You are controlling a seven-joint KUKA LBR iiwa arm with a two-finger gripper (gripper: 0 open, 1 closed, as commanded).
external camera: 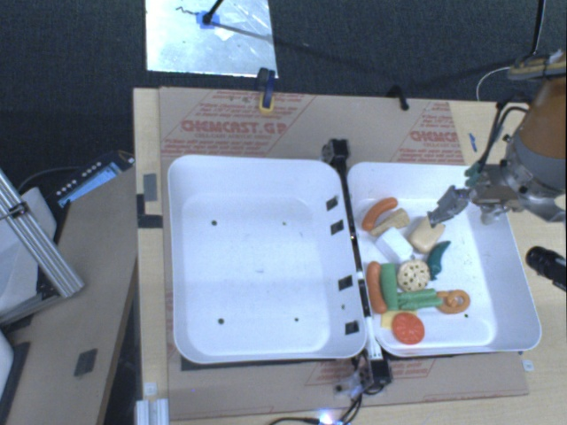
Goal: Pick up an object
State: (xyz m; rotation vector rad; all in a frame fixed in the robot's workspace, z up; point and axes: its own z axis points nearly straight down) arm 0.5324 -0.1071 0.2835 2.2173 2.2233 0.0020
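Where the view begins at its left, a silver aluminium rail (pixel 35 246) lies slanted beside a small dark device with blue keys (pixel 89 177), both off the edge of the counter (pixel 146 237). Next comes the left bin (pixel 257 255), a shallow white tray lying on a brown board printed with red lettering (pixel 235 122); a yellow-and-blue clamp (pixel 265 91) grips that board's far edge. Black clips (pixel 341 228) run along the seam between the two bins. The right bin (pixel 505 317) carries a cluster of toy food toward its left half: an orange sausage (pixel 380 212) nearest the far side, a white block (pixel 395 246) below it, a tan piece (pixel 426 235) beside a teal piece (pixel 438 257), a round speckled cookie (pixel 413 276), an upright orange carrot-like piece (pixel 375 287) against a green piece (pixel 409 297), an orange pretzel (pixel 455 302), and a red tomato-like disc (pixel 408 328) nearest the camera. Just above the tan piece hovers the gripper (pixel 447 205), pointing down-left from the grey arm (pixel 540 162); whether its fingers are wide or narrow cannot be told, and nothing is seen between them.
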